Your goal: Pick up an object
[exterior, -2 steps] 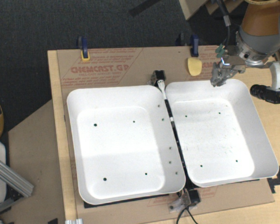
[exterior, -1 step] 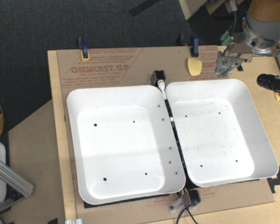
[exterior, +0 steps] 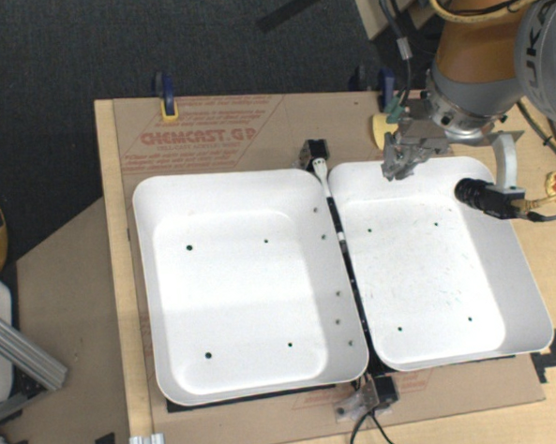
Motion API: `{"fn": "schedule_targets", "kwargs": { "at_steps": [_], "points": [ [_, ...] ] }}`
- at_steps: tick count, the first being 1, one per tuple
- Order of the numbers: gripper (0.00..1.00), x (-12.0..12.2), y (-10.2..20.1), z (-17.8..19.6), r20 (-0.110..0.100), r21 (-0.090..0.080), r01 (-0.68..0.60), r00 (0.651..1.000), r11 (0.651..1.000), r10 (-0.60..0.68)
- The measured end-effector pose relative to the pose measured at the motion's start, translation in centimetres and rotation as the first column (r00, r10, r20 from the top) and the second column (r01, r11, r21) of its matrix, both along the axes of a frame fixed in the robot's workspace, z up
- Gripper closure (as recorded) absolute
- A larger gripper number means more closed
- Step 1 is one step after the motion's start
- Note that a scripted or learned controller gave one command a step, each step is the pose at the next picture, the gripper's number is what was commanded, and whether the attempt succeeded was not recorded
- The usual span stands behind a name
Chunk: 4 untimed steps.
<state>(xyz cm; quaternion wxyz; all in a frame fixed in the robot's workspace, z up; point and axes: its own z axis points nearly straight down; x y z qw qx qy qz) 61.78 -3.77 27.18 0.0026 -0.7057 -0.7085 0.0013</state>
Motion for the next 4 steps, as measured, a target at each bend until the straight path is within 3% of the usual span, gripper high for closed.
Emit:
{"fn": "schedule_targets", "kwargs": {
  "at_steps": [1, 2, 3, 4],
  "points": [
    [1.00, -0.3, 3.2, 14.1, 0.024, -0.001, -0.001, 1.000, 1.000, 0.001],
    [1.00, 5.0, 9.3, 5.6, 0.003, -0.001, -0.001, 1.000, 1.000, 0.001],
    [1.00, 4.9, 2.5, 7.2, 0.010, -0.005, 0.011, 1.000, 1.000, -0.010],
    [1.00, 4.8, 10.4, 1.3, -0.002, 0.000, -0.003, 1.000, 1.000, 0.003]
  ]
}}
